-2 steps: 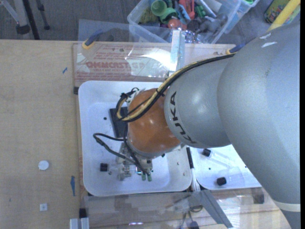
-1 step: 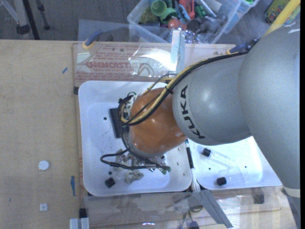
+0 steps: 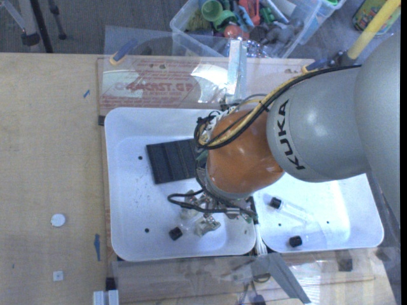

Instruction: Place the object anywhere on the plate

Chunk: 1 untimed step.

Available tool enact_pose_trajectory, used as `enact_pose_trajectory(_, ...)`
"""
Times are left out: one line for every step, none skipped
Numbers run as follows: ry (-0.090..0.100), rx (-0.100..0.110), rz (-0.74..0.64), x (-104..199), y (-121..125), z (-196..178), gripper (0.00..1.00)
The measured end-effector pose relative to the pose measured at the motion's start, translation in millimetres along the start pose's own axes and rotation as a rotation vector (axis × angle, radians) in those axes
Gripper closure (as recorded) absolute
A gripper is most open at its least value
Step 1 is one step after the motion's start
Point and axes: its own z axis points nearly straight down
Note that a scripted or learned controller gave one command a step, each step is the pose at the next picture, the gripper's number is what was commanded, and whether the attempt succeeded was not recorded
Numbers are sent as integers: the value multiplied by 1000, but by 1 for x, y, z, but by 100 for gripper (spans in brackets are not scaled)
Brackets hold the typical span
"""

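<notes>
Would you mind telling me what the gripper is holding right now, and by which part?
It cannot be told: the gripper is low in the left bin, and the arm's wrist hides what lies beneath it.

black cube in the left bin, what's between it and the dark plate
Bare white bin floor lies between the cube and the plate in the camera view, with the tool off to the right.

Single fixed camera, mounted above the bench (image 3: 44, 138), looks down at a slant on both white bins (image 3: 121, 170), at moderate range. The arm (image 3: 318, 126) enters from the right, masking the bins' adjoining portions.
</notes>
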Motion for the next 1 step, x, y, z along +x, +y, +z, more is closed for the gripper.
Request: enact_pose_trajectory(-2,-2,-187,23,-23,0,100)
